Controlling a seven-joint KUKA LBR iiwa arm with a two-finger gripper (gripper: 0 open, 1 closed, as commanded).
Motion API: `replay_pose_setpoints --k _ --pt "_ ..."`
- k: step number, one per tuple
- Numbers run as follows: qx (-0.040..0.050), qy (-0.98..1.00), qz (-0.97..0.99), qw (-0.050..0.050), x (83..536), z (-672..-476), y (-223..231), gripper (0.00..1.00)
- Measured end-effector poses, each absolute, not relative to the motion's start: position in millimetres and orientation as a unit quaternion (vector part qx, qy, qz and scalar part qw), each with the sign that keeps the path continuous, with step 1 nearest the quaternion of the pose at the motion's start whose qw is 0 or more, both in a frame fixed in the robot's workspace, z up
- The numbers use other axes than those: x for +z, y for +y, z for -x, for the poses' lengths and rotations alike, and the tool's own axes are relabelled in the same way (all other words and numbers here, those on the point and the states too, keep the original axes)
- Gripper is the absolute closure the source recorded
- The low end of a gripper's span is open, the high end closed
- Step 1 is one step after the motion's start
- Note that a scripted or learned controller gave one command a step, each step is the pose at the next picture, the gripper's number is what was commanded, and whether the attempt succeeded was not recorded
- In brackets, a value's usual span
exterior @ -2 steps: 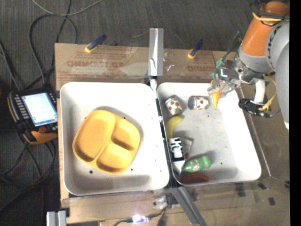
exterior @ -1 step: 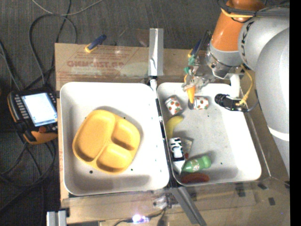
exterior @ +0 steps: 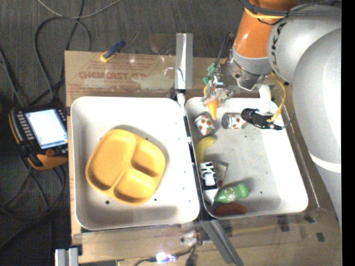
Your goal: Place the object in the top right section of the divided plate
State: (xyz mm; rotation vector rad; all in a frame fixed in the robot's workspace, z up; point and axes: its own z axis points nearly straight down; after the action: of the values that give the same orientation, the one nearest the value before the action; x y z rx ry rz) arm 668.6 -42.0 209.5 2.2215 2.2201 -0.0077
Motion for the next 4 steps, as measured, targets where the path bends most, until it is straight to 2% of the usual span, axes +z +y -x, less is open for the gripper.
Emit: replay_pose_setpoints --k 1,2,3,4 --pt "-0.001 0.813 -0.583 -0.002 181.4 -622.9 8.3 1.0" --pt "-0.0011 0.852 -0.523 -0.002 174.8 -566.9 117.0 1.0" --pt "-0.002 0.83 -0.558 -0.003 198.6 -508.6 144.5 1.0" --pt "-0.0025 0.802 -0.597 -0.003 188.1 -482.4 112.8 1.0"
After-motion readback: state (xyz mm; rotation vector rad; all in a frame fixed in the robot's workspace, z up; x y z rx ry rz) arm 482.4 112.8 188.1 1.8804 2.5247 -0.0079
